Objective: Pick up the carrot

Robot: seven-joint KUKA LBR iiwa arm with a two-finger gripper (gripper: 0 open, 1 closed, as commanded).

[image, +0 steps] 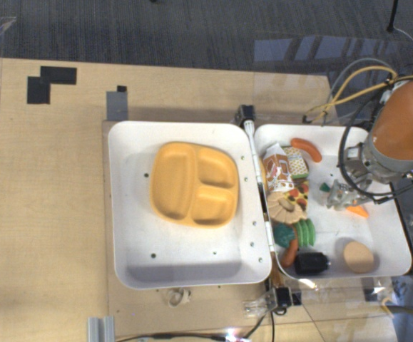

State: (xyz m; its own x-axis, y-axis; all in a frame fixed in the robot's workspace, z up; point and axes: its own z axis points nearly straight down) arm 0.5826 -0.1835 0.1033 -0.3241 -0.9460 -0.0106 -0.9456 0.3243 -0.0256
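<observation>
Toward the right edge of the frame, the grey arm (pixel 406 130) with its orange band reaches down into the right bin (pixel 388 234), and its gripper (pixel 345 194) sits low over the bin's upper right part, among dark cables. Whether the pincer is released or clenched cannot be told, as the wrist and wiring hide it from this angle. Just beside the gripper, at its lower right, lies the carrot (pixel 358 209), a small orange piece resting on the white floor of the bin; nothing shows it lifted. Along the left wall of the same bin, a crowd of toy food is packed together: a red sausage (pixel 306 149) near the top, a printed carton (pixel 279 174) below it, a green ribbed piece (pixel 305 231) further down, and a black object (pixel 310 263) near the bottom edge. A tan egg-shaped item (pixel 358 256) rests alone in the lower right part of that bin, well apart from the carrot. At the centre of the frame, the left bin (pixel 131 255) holds a yellow divided tray (pixel 194 184) with three compartments, lying flat in the bin's upper middle.
</observation>
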